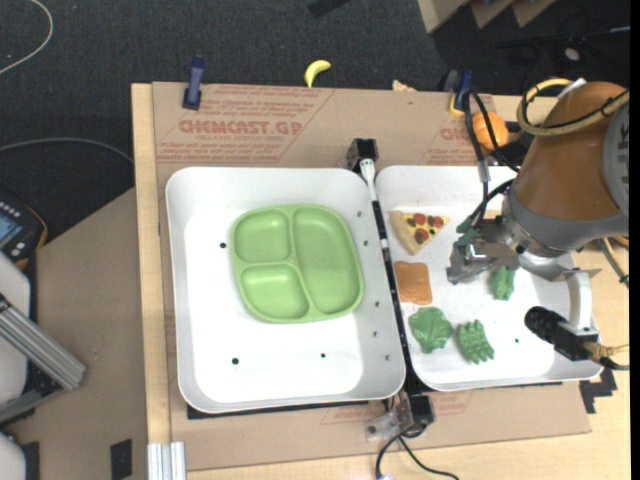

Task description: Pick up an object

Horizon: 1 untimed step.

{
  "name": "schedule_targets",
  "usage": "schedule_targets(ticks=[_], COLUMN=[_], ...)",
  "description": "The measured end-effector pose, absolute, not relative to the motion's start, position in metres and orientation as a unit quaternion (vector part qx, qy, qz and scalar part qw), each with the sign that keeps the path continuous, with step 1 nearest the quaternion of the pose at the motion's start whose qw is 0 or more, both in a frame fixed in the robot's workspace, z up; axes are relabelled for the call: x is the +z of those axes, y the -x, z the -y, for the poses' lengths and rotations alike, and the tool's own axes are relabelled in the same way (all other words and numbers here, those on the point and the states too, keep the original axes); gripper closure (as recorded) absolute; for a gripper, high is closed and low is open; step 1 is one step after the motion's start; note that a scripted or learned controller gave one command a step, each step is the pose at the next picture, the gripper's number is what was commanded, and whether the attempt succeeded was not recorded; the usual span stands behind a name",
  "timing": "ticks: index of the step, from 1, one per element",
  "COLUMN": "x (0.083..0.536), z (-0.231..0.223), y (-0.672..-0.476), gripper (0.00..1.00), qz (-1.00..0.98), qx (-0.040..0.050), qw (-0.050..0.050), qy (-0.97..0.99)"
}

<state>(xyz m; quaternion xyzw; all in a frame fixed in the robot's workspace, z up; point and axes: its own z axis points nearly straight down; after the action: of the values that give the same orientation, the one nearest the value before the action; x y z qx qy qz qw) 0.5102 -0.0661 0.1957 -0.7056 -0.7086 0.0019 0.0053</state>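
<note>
Low over the right bin (560, 368), to the right of the toast slice (413, 282): the gripper (472, 258), its wrist blocking the view from above. Spread or pressed together, impossible to tell from this angle; nothing seen held.

Nearest candidate for the pick: a small green piece (502, 283), farther right of the toast slice than the gripper and just beside the gripper's tip.

To do this step well, by judgement:
- Centre over the small green piece before descending, not off to its toast-slice side.
- Come straight down and close only once the piece sits between the tips.
- Lift slowly and check that something actually rises.
- Keep away from the bin wall beyond the piece, on the side away from the toast slice.

Counted:
- Two white bins, the left bin (200, 298) left of the toast slice.
- One divided green plate (298, 263), left of the toast slice.
- One pizza slice (418, 228), just behind the toast slice.
- One toast slice.
- Three green pieces: the small one, a leafy piece (430, 328) just in front of the toast slice, and a knobbly piece (476, 340) in front and right of it.
</note>
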Motion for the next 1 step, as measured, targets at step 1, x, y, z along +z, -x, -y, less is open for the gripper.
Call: schedule_targets(ticks=[1], x=[0.2095], z=[-0.0074], y=[-0.4775], gripper=[1.00], qz=[0.710], qx=[0.0004], qw=[0.003], qy=[0.704])
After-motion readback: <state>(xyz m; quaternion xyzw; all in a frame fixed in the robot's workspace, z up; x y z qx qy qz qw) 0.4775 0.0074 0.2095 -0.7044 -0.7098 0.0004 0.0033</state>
